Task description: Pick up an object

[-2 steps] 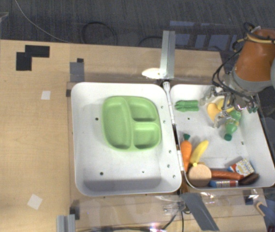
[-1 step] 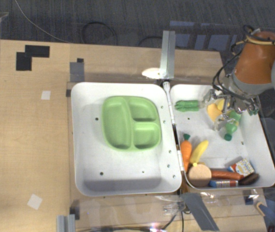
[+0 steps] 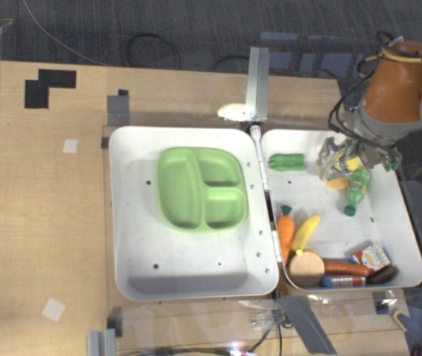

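At the upper right of the frame the gripper (image 3: 342,165) hangs low over the right bin (image 3: 388,236), just above a yellow piece (image 3: 336,183) and a green bottle (image 3: 355,196); whether the jaws are spread or pinching, I cannot tell. A green divided tray (image 3: 199,188) sits in the left bin (image 3: 133,221).

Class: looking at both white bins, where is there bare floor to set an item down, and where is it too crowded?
Left bin: bare floor all around the green tray, widest in front of it. Right bin: a bare patch between the banana and the green bottle. Crowded: its front edge, and by the gripper.
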Tool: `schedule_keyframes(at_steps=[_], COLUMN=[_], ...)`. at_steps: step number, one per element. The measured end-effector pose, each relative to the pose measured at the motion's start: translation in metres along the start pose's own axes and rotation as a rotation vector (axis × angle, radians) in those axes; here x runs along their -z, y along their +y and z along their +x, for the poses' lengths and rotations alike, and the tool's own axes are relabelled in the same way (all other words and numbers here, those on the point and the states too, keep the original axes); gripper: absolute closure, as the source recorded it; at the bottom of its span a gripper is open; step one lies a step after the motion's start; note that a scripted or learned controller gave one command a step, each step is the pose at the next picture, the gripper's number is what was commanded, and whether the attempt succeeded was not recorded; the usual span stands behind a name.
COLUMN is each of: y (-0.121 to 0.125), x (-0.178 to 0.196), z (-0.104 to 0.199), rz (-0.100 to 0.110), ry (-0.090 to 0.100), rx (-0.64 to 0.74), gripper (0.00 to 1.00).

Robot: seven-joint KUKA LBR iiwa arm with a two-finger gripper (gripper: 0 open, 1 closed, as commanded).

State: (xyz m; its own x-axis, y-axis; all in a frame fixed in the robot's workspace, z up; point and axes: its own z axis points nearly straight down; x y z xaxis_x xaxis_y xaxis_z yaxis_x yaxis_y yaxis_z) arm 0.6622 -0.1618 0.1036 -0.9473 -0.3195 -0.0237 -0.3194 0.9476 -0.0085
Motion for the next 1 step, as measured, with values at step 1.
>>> schedule_keyframes(at_steps=[1], y=[-0.0232], x=[0.1499], z=[0.0028], rz=[0.003], ry=[0.003], rx=[0.19], gripper=[1.0])
